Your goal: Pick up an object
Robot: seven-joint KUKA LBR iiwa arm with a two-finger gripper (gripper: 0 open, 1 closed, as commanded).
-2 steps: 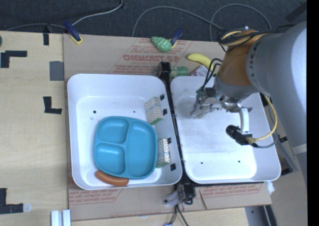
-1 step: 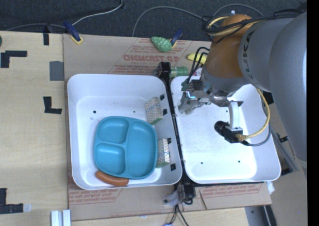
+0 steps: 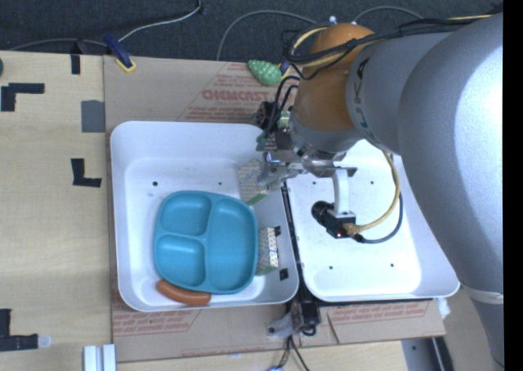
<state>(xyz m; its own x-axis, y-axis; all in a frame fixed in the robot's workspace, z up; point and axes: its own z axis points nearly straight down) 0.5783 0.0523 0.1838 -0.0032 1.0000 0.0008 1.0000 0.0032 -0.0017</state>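
Cardboard sheeting covered the bench under two shallow white bins, with dark carpet and loose cables beyond. The left bin (image 3: 131, 157) held a blue divided plate (image 3: 204, 240), an orange hot-dog-shaped toy (image 3: 184, 293) touching the plate's near rim, a small patterned packet (image 3: 268, 248) at the plate's right edge, and a greyish-green flat item (image 3: 250, 175) near the bin's far right corner. The arm's orange band (image 3: 327, 91) hung over the seam between the bins, and the gripper (image 3: 274, 158) sat just beside that flat item; how it stood, and whether it had hold of anything, could not be told.

The flat item looked light and thin, probably limp, so a pinch at a raised edge seemed safest. The plate appeared stiff, smooth and wide, best taken at the rim. The toy looked soft and narrow enough to grasp across its middle.
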